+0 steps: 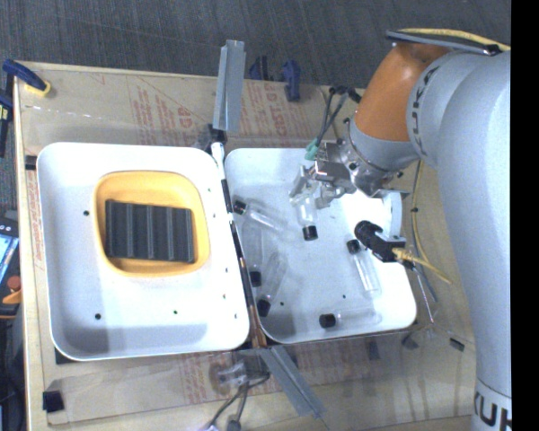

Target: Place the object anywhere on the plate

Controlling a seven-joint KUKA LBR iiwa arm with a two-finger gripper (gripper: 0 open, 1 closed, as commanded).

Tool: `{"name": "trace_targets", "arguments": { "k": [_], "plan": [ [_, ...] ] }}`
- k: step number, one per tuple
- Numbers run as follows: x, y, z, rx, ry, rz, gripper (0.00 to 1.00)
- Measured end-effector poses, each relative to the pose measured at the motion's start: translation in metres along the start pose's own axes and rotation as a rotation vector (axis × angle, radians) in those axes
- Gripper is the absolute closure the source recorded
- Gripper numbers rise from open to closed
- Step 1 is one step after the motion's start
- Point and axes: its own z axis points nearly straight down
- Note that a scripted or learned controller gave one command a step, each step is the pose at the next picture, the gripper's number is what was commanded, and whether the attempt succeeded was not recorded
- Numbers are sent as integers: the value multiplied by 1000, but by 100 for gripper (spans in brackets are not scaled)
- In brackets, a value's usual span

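The arm (472, 196) is a thick, smooth, light grey cylinder with rounded casing. An orange band (391, 97) rings it above the wrist. Dark letters "KU" mark its lower casing. Thin cables run along the metallic wrist hardware.

Yellow plate (153, 185) in the left bin (72, 312); gripper (307, 212) above the right bin (341, 326), among clear objects (366, 275).

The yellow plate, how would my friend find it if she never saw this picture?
Look at the two white bins and pick the left bin, away from the grey arm. The yellow plate lies in its middle, a rounded square with a dark ribbed block on top. Nothing else in the bins is yellow like that.
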Motion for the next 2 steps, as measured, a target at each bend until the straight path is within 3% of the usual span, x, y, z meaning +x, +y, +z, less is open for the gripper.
{"name": "trace_targets", "arguments": {
  "k": [1,2],
  "plan": [
    [68,17,8,-3,-2,-154,100],
    [117,45,-32,-2,-3,-318,100]
  ]
}}
